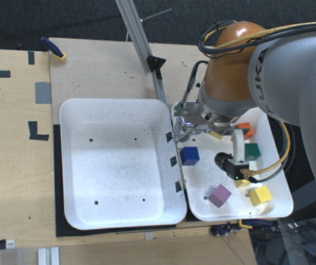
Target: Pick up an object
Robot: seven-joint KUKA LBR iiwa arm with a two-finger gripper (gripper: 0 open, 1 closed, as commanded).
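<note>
Nearest me in the right bin [279, 206] lay the yellow block [260, 195] and purple block [220, 195], untouched. Farther in, the blue cube [189, 155] sat just below my claw [190, 121], which hovered at the bin's left wall. I judged nothing was lifted yet; the grasp remained undone. My wrist partly hid the green block [252, 150] and orange block [244, 129], and I couldn't tell whether the claw was spread or closed.

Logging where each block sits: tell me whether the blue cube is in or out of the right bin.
In. The blue cube rests on the floor of the right bin, near its left wall, just below the gripper.
</note>
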